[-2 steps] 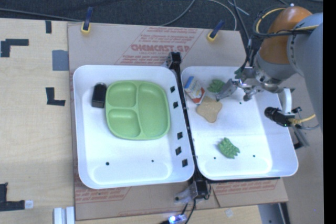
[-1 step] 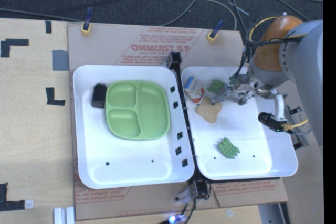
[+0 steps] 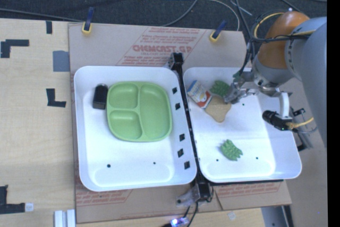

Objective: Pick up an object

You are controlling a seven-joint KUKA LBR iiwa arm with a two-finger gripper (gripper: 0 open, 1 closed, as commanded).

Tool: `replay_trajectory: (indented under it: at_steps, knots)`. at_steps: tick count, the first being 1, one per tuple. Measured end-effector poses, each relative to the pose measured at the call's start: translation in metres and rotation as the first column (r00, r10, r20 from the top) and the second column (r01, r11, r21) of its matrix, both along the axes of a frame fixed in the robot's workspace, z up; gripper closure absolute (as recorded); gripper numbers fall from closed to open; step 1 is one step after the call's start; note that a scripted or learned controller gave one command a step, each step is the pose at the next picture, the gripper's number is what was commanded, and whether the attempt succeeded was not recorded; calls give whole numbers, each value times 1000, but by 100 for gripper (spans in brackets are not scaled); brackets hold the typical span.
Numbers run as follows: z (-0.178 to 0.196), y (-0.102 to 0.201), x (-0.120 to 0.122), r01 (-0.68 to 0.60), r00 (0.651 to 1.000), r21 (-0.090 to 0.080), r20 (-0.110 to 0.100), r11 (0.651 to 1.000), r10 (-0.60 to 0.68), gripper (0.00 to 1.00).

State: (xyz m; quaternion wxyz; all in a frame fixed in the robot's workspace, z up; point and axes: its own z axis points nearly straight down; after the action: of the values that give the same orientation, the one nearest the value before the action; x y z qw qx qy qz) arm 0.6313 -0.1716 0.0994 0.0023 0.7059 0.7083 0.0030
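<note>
1. The left bin (image 3: 85, 130) bears a green tray (image 3: 139, 111) with three compartments; a small black block (image 3: 100, 97) lies just beside the tray's left edge, touching or nearly so.
2. The right bin (image 3: 265, 157) bears four things; a red-and-white packet (image 3: 197, 94) lies near the divider, a leafy green piece (image 3: 219, 87) just right of it, a tan flat piece (image 3: 217, 110) below both, and a green knobbly toy (image 3: 230, 150) well apart, lower in the bin.
3. The arm (image 3: 289, 56) reaches in from the right; the gripper (image 3: 234, 94) hangs low at the upper part of the right bin, crowded by the leafy piece and the tan piece.
4. Its tip overlaps the tan piece's upper right corner; whether the pincer is spread or pinching cannot be told.
5. The tan piece is flat, pale brown, roughly wedge-shaped, its point downward.
</note>
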Motion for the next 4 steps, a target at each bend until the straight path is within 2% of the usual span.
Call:
replay_trajectory:
  at_steps: [1, 2, 3, 4]
  knots:
    - [58, -4, -6, 2, 1000, -1, -8, 1000, -3, 100]
    - [118, -8, -7, 2, 1000, -1, -7, 1000, -2, 100]
    - [130, -8, -7, 2, 1000, -1, -7, 1000, -2, 100]
    - [119, 47, -3, 0, 1000, -1, -9, 1000, 0, 100]
